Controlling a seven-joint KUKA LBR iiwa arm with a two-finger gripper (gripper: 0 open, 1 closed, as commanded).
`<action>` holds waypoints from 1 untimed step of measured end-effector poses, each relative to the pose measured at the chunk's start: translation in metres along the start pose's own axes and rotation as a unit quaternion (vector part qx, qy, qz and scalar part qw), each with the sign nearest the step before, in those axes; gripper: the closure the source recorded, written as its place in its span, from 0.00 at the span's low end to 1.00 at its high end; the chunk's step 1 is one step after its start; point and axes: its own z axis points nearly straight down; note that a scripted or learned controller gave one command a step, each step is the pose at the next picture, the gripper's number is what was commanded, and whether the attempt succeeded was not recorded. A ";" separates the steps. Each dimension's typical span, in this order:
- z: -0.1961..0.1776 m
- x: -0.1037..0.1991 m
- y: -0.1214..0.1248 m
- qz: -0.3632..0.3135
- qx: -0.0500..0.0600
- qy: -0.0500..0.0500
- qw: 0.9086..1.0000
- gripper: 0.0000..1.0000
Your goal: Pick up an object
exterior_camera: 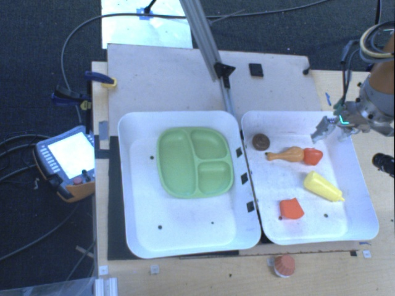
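The arm (378,91) has a grey, rounded body with an orange band (384,42) above the wrist. Dark and pale cables (369,42) loop beside this band. The gripper (330,127) is grey metal, and a small teal light (343,121) glows on it.

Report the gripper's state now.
Gripper: over the right bin's upper right edge, holding nothing visible; open or shut cannot be told.

A handheld control pendant (65,160) with a lit screen is located left of the bench. Blue clamps (92,79) are fitted at the bench's left edge. A small round object (284,265) is positioned in front of the bins.
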 end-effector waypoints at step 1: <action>-0.001 0.000 0.001 0.000 -0.001 0.000 1.000 0.00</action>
